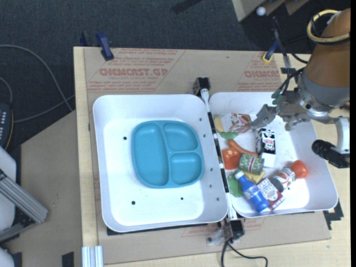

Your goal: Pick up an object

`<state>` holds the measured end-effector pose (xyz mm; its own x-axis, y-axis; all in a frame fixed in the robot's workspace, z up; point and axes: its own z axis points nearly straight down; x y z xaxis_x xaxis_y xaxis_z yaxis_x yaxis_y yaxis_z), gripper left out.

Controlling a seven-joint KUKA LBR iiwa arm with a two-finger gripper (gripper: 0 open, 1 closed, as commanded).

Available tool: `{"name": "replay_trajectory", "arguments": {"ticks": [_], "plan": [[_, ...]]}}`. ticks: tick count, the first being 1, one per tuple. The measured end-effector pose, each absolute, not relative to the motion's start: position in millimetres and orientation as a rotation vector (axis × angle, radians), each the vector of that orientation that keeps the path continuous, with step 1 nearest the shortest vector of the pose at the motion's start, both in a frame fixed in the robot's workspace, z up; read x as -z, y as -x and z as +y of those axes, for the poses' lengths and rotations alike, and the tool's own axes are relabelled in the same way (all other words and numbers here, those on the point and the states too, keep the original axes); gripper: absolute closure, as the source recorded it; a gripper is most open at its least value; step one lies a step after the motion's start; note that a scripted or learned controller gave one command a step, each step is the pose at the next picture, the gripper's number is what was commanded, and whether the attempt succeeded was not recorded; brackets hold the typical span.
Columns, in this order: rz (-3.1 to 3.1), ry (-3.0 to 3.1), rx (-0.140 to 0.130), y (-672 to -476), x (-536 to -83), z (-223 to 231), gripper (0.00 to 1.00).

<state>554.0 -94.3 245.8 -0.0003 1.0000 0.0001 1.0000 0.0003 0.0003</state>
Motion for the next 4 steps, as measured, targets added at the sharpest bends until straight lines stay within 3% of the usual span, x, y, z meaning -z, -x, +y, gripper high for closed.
{"name": "replay_trajectory", "arguments": {"ticks": [1, 2, 3, 4], "plan": [[2.221, -2.225, 0.003, -590.8, -107, -176, 0.00], [2.224, -2.222, 0.001, -593.3, -84, -147, 0.00], [2.221, -2.221, -0.001, -594.0, -95, -147, 1.00], [2.222, -2.218, -0.004, -661.8, -186, -88, 1.00]]}}
